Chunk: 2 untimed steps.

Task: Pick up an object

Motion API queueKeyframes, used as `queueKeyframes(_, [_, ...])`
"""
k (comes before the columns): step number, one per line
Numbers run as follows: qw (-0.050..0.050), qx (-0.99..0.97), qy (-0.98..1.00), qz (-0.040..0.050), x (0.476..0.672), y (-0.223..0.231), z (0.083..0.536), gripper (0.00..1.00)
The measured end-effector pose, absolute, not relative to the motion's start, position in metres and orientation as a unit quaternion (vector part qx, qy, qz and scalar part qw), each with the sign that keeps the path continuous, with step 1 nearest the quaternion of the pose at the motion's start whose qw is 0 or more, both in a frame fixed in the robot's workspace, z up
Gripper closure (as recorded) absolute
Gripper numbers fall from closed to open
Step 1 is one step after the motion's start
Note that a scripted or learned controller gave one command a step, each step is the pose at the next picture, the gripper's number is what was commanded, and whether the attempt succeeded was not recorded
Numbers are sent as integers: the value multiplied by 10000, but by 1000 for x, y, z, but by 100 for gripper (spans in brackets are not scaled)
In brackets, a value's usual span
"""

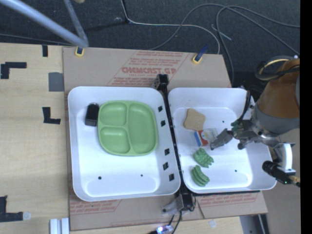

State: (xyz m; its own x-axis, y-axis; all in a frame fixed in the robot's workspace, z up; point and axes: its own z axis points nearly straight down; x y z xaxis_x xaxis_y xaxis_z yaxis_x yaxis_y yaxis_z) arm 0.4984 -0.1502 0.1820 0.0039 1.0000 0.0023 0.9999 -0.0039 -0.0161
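In the right bin (pixel 229 99) lie a tan bread-like piece (pixel 194 119), a small red, white and blue packet (pixel 204 137), and two green ridged pieces (pixel 203 157) (pixel 199 175). My gripper (pixel 218 141) reaches in from the right, low over the bin, its dark tip just right of the packet and above the upper green piece. Nothing is seen held between its fingers.
The left bin (pixel 80 165) holds a green divided plate (pixel 128 127) and a small black block (pixel 91 114) at its left. A black divider with clips (pixel 168 145) runs between the bins. Cables cross the dark floor behind the bench.
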Motion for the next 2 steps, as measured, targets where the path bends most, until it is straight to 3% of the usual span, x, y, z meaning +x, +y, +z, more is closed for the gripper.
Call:
queueKeyframes(1, [8, -7069, -7073, 8, 502, -150, 189, 0])
queueKeyframes(2, [24, -7070, -7072, 18, 502, -151, 125, 0])
